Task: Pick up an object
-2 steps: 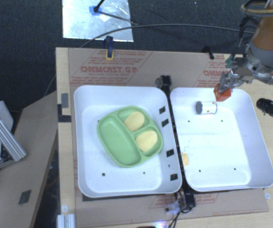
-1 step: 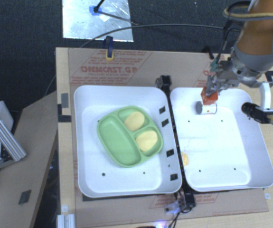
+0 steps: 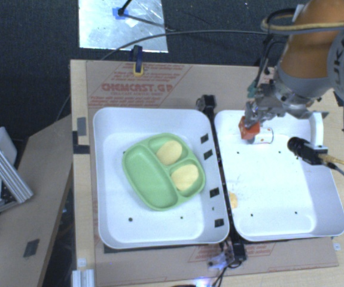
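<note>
Hovering, my pincer point(image 3: 254, 119) sits directly above the small orange-red block point(image 3: 249, 130); finger state: cannot tell.

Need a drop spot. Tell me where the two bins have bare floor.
Right bin: bare across its middle and near half, between the small yellow piece at the divider and the right wall. Crowded at its far edge, where the end effector meets the orange object. Left bin: bare margins around the green tray.

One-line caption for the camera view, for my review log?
Tool low over an orange object in the right bin; green tray in the left.
</note>
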Tool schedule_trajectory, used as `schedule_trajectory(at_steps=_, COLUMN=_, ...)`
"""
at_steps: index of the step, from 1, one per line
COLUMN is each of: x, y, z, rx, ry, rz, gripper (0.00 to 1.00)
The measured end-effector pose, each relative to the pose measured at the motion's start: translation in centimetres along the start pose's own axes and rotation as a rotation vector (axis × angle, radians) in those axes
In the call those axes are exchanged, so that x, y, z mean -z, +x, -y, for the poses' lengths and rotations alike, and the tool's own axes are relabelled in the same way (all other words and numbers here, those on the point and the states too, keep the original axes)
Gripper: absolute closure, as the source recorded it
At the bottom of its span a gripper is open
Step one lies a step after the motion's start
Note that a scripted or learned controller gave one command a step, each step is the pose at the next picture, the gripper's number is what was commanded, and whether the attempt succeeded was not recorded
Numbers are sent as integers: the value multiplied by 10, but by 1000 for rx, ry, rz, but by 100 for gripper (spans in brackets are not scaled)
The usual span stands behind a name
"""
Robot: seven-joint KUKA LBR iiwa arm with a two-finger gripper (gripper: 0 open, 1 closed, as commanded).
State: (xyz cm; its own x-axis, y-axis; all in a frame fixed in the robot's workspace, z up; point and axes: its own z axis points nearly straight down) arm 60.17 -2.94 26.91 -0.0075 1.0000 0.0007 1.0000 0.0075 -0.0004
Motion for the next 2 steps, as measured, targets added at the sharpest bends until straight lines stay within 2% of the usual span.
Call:
schedule_trajectory(at_steps=1, x=-12, y=49, z=10, rx=2, ry=0, rz=-1, gripper=100)
schedule_trajectory(at_steps=2, x=-14, y=102, z=30, rx=3, ry=0, rz=-2, gripper=100)
